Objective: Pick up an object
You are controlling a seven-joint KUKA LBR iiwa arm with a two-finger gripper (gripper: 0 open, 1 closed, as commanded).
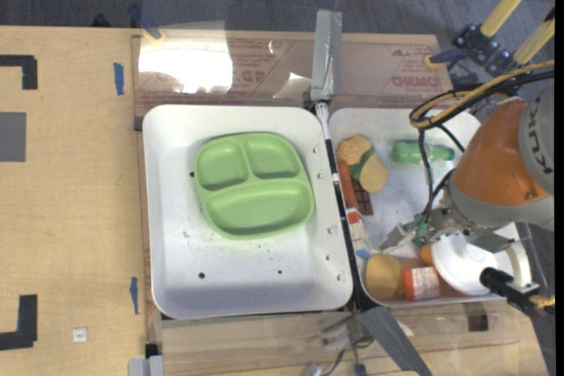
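Green moulded plastic, a three-compartment tray [254, 184], is seen in the left bin [167, 216]. Over the cluttered right bin [385, 121], the hand [414, 232] is seen; its grip cannot be told.

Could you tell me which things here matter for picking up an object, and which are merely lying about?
Belonging to the job:
gripper
green bottle
burger toy
yellow ball
orange can

Lying about:
green divided plate
left bin
blue tape

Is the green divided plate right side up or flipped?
Right side up: the green divided plate shows three recessed compartments facing the camera, in the left bin.
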